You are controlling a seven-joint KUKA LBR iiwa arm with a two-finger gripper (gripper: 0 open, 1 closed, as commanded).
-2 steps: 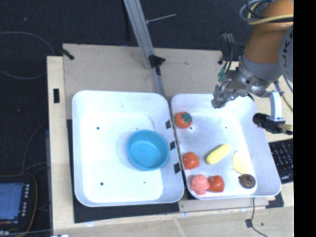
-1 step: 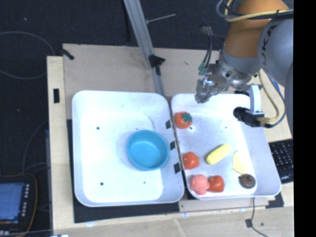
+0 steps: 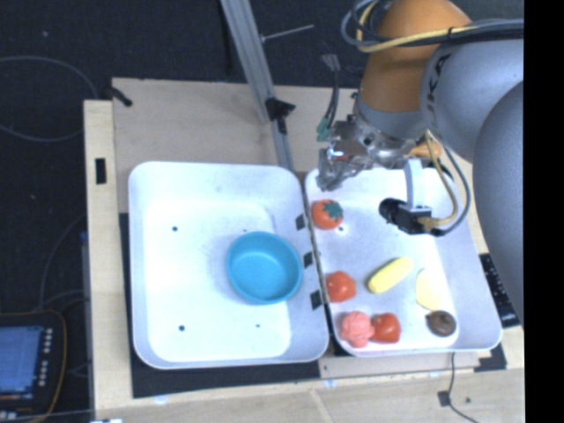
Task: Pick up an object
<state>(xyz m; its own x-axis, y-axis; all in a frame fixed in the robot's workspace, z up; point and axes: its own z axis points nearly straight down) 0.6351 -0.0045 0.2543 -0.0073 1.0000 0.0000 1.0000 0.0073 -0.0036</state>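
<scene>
**Inspector:** Surface first. A pale wooden bench (image 3: 203, 117) on a dark floor; two shallow white bins side by side; a grey metal rail (image 3: 251, 55) slants in from 12 o'clock; a small screen (image 3: 26, 359) glows at 8 o'clock.

**Clerk:** Contents?

**Inspector:** Left bin (image 3: 167, 201) holds a blue bowl (image 3: 263, 267); right bin (image 3: 458, 263) holds a red tomato (image 3: 327, 213), a second red piece (image 3: 340, 285), a yellow banana (image 3: 389, 275), a pale yellow item (image 3: 428, 289), a pink lump (image 3: 356, 326), another red piece (image 3: 385, 327) and a brown round object (image 3: 441, 322).

**Clerk:** And the tool?

**Inspector:** The gripper (image 3: 333, 176) hangs over the right bin's far-left corner; the red tomato lies just beside it at its 6 o'clock (apart, nothing between the fingers); opening width cannot be judged.
</scene>
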